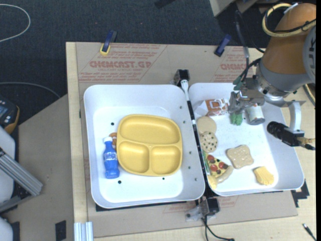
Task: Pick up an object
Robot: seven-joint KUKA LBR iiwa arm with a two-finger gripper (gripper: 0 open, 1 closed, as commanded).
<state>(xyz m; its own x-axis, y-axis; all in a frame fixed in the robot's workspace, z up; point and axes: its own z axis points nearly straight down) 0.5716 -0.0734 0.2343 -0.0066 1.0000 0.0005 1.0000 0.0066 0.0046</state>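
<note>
- Green item [235, 118], small and the only one of its colour, sits toward the 12 o'clock end of the right bin [293, 177], directly under the gripper [242, 103]. It cannot be told whether the gripper is open or closed, or whether it has hold of the green item.
- Nearest in that bin are one yellow ridged piece [264, 174] at 5 o'clock and one pizza slice [218, 167] at 7 o'clock, apart from each other.
- One toast slice [241, 156] lies between those two, a little farther back.
- In the left bin [93, 104], one blue bottle [111, 158] lies at 9 o'clock of the plate, touching its rim. Its white label is too small to read.
- One yellow plate [149, 144] with three compartments fills the middle of the left bin.
- One chocolate-chip cookie [208, 142] lies by the right bin's 9 o'clock wall, touching one plain tan round [206, 125] at its 12 o'clock.
- One grey cylinder [254, 114] is just beside the green item at 3 o'clock. Whether it lies loose in the bin cannot be told.
- One red-and-white carton [216, 106] lies at the right bin's 11 o'clock, with print too small to read.
- The brown sheet [150, 77] under both bins reads "CHEMCAST GP" in red beyond the left bin. The same word begins again beyond the right bin, cut off by the arm.
- Two blue clamps grip the sheet's far edge, one at 11 o'clock [107, 42] and one at 1 o'clock [222, 45].
</note>
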